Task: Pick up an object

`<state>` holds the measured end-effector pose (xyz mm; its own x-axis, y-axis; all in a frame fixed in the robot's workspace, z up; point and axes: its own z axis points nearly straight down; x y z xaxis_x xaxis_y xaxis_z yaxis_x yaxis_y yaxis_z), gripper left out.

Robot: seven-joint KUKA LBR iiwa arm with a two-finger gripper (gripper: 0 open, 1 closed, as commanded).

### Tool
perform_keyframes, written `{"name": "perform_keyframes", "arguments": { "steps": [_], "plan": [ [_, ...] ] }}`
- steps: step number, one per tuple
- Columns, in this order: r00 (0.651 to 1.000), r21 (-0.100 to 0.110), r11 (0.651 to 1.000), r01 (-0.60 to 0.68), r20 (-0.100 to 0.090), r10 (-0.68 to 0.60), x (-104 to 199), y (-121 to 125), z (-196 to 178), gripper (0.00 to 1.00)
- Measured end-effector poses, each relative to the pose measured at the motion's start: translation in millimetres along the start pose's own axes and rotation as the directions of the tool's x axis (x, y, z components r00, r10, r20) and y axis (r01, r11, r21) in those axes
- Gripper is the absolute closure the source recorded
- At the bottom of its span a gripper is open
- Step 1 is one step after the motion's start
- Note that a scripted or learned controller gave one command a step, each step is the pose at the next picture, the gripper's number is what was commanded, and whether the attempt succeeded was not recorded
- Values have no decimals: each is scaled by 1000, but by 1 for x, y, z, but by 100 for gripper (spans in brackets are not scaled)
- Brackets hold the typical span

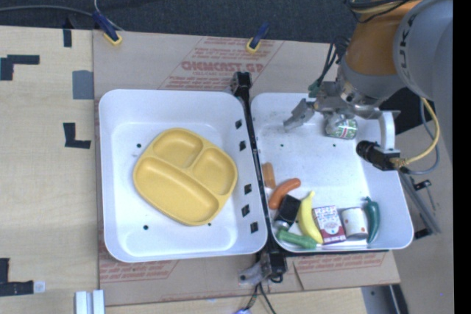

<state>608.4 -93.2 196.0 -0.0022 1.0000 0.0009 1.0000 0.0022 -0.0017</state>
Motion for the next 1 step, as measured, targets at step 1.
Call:
{"name": "perform_keyframes", "arguments": {
  "steps": [1],
  "plan": [
    [1000, 1, 1000, -2, 0, 2, -11, -81, 111, 0]
  ]
}}
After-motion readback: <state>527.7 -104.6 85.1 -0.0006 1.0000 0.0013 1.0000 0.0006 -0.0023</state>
